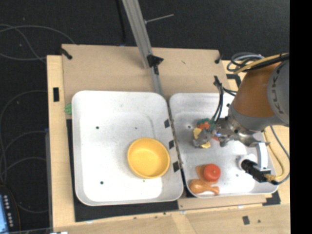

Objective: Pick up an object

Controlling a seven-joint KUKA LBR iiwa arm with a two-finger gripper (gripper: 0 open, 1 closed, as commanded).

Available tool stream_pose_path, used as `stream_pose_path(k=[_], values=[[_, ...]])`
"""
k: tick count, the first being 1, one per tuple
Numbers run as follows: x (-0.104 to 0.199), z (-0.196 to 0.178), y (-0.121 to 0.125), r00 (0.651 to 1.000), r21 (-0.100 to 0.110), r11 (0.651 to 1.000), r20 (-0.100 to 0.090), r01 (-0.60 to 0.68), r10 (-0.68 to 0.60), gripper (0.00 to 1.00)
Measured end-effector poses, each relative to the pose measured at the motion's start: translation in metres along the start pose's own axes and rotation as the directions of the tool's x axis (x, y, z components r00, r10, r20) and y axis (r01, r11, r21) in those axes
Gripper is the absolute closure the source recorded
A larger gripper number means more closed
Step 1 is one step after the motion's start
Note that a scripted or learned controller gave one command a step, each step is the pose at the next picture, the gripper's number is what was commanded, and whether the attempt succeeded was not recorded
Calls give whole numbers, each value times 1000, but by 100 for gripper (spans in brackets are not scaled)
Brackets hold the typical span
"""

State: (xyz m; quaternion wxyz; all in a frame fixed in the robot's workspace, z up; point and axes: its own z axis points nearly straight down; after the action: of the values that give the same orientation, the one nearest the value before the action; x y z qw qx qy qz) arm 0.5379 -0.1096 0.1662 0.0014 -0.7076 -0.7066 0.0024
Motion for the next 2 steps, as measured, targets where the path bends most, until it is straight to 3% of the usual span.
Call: stream_pose_path(k=[1, 2], values=[[-7, 44, 0, 1000, -1, 1000, 0, 0, 0, 0], [-7, 31, 2, 1000, -9, 1000, -2, -4, 4, 100]])
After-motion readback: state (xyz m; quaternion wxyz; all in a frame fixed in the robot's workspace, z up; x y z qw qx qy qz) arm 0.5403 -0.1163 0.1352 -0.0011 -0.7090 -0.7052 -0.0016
